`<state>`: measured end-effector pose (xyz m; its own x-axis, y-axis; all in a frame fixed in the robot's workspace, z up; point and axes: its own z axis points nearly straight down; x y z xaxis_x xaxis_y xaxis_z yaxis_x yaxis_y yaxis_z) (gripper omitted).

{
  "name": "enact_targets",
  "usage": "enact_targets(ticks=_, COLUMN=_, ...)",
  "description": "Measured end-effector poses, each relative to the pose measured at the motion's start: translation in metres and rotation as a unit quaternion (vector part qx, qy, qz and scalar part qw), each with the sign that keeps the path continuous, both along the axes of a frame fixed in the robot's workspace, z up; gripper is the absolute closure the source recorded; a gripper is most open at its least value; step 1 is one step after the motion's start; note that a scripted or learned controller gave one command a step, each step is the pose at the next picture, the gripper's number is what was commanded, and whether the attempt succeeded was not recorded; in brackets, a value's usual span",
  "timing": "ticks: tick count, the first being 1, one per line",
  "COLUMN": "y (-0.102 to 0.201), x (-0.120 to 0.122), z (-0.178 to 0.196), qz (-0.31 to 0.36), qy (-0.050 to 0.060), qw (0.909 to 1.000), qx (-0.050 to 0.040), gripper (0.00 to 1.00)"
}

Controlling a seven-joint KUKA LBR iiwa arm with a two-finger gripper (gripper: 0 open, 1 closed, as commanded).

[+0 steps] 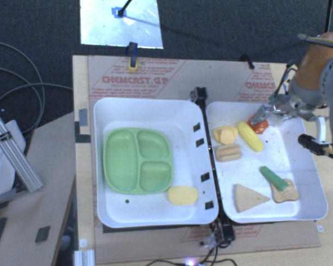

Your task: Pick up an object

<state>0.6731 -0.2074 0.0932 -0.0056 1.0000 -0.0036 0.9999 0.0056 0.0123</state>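
At the left of the frame, the left bin point(108, 215) lies on the counter point(172, 73) and holds a green divided plate point(137, 160), lying flat in the bin's middle. Just beside the plate's lower right corner, apart from it, lies a pale yellow rounded piece point(182, 195) near the bin's lower right.

Across the central divide, the right bin point(316, 204) carries the toy foods. In its upper left sits a yellow chunk point(226, 134), and touching it just below lies a tan bread roll point(228, 152). To the right of these a yellow corn cob point(250, 136) lies slanted. At the lower middle rests a tan triangular wedge point(248, 197), and to its right a green stick point(273, 178) leans across a slice of toast point(284, 192).

At the upper right, the grey arm reaches in, and the end effector point(262, 117) points down-left onto a red object point(259, 127) just beside the top end of the corn cob. Whether its fingers are spread or pinching the red object cannot be told from this angle.
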Motion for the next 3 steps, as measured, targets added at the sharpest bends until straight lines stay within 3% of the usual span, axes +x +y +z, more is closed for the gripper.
enact_targets(ticks=3, y=0.0002, x=0.0000, z=0.0001, qz=0.001, qy=0.000, qw=1.0000, qx=-0.0006, gripper=0.00)
